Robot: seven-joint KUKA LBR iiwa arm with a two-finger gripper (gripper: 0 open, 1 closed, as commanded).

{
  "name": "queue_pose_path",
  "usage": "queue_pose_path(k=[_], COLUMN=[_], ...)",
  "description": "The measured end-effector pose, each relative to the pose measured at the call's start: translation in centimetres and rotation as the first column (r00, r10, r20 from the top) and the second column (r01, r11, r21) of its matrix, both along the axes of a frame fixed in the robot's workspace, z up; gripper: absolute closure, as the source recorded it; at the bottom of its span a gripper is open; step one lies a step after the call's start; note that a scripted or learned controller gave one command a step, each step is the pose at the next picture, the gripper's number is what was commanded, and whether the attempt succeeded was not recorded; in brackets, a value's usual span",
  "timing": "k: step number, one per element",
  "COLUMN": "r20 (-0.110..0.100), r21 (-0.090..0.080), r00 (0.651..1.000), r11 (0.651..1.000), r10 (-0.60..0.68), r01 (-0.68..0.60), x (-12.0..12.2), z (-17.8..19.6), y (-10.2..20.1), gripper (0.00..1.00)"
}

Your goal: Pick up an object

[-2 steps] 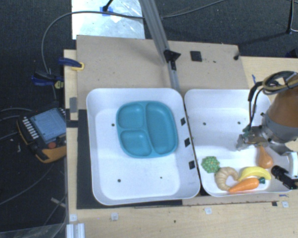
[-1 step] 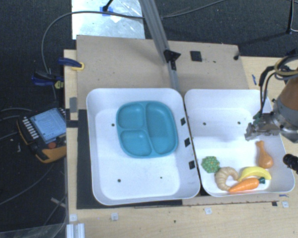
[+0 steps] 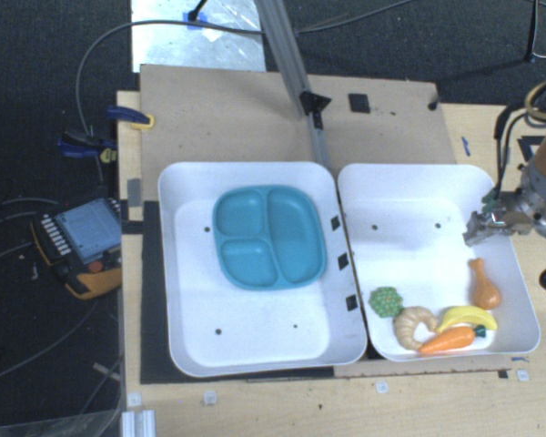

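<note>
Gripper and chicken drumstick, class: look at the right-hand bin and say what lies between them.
In the camera view, only bare white bin floor lies between the gripper and the chicken drumstick; no other object sits in that stretch.

One fixed camera — high above, slanted down — takes in both bins (image 3: 255,176).

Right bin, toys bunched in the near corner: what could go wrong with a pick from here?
1. The croissant, carrot and banana touch or overlap, so a grasp may catch two or push one aside.
2. They lie against the right bin near wall, which could block a finger.
3. The gripper sits at the far-right rim, nearest the drumstick; the broccoli looks the more isolated target.
</note>
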State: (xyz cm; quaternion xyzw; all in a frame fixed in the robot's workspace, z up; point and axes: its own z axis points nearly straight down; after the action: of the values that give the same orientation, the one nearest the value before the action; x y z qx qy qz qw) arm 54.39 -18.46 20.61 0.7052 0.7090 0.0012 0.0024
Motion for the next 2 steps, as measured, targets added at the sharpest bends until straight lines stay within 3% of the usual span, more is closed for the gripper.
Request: queue_pose_path(k=[1, 2], r20=[0.001, -0.002], r21=[-0.001, 0.002], r00=[1.000, 1.000], r11=[1.000, 1.000], r10=[0.000, 0.005], r01=[0.000, -0.005], x=[-0.2, 1.3], z=[4.9, 4.1], y=[-0.9, 5.2], gripper=[1.00, 1.00])
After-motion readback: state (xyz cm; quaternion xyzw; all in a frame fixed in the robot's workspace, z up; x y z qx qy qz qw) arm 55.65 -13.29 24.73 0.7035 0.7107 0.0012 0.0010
